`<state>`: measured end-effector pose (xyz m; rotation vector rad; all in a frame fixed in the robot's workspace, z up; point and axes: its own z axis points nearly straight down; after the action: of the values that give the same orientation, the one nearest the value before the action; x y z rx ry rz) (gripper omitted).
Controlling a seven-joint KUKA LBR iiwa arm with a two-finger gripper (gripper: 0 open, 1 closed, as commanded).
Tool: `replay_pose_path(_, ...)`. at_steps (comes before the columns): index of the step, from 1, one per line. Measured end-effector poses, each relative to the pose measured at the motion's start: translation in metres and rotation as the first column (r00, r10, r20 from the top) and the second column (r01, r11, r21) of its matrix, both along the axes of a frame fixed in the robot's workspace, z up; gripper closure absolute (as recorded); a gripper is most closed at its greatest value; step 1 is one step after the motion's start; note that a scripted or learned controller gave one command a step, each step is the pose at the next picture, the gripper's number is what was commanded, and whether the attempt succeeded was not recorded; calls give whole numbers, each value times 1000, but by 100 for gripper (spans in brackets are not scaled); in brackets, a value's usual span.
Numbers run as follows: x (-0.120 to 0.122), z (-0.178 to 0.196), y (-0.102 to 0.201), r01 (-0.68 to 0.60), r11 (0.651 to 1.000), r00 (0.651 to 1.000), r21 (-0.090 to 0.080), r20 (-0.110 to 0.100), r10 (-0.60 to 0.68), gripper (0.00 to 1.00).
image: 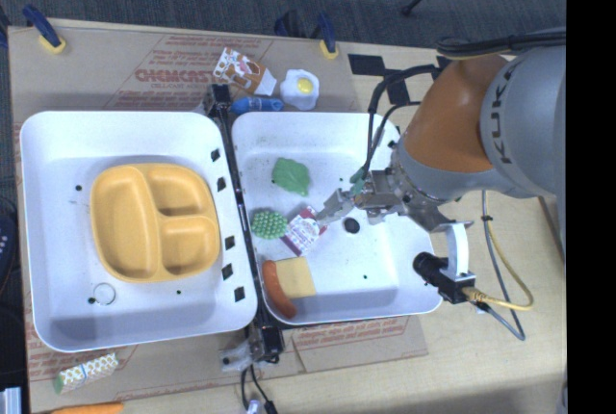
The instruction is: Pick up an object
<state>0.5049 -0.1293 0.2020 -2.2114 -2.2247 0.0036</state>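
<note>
In the right bin [385, 292] lie a green leaf-shaped piece [291, 175], a green bumpy ball [269, 224], a small red-and-white packet [303, 232], a yellow block [296, 277] and an orange-red sausage [276, 292]. My gripper [329, 207] is low over the middle of this bin. Its tip is just right of and above the red-and-white packet, very close to it. Nothing shows as lifted off the bin floor.
A yellow divided tray [156, 218] sits in the left bin [48, 306]. Behind the bins lie a snack packet [236, 67], a blue item [258, 103] and a yellow-white toy [301, 87]. Blue clamps [43, 27] hold the cardboard. The arm's cables [500, 287] hang at the right.
</note>
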Motion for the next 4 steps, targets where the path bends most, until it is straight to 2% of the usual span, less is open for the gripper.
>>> replay_pose_path(1, 9, -111, 30, 317, 948, 948, -1, -3, -317, 0)
replay_pose_path(2, 45, -110, 38, 181, 983, 983, -1, 2, -181, 0)
replay_pose_path(3, 45, -100, 38, 178, 984, 984, 0, -1, -178, 100)
replay_pose_path(4, 45, -101, 38, 177, 984, 984, -1, -1, -177, 0)
